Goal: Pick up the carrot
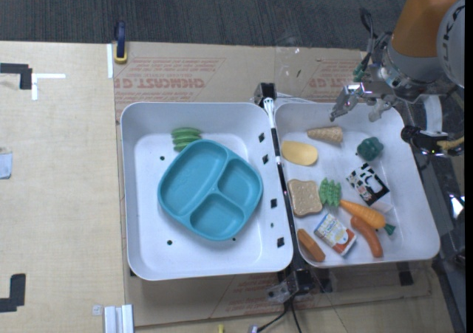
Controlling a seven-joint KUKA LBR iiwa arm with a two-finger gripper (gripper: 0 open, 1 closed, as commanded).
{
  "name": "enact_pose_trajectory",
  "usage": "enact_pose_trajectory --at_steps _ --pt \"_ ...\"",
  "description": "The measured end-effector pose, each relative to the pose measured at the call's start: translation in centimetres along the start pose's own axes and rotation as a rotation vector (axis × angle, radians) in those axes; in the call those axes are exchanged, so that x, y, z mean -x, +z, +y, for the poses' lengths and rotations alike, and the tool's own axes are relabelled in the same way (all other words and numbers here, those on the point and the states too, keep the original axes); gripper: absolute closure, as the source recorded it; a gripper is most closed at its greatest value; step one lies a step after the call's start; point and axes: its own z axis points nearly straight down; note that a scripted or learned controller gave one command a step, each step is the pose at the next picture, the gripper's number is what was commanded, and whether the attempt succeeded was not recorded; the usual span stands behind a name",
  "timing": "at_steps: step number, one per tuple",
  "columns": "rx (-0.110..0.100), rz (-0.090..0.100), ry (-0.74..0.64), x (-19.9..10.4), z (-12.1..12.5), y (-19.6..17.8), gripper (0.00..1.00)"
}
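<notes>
The carrot (361, 213), orange with a green leafy end, lies at a slant in the near right part of the right bin (423, 210). It rests among other toy foods, with a darker orange-red piece (369, 238) touching its near side. My gripper (362, 105) hangs over the far edge of the right bin, well behind the carrot. Its two fingers are spread apart and hold nothing.
The right bin also holds a tan cone (325, 133), a yellow piece (299, 153), a dark green broccoli (369, 148), a black-and-white carton (367, 184), toast (304, 196), a small juice box (334, 233) and a sausage (311, 245). A blue divided plate (211, 190) and green pods (186, 136) sit in the left bin.
</notes>
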Motion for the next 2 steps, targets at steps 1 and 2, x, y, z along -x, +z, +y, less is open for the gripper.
enact_pose_trajectory --at_steps 1,2 --pt "0.002 0.000 -0.130 -0.9 -4.4 11.5 0.00" --pt "0.002 0.002 -0.375 0.7 -11.5 11.5 0.00"
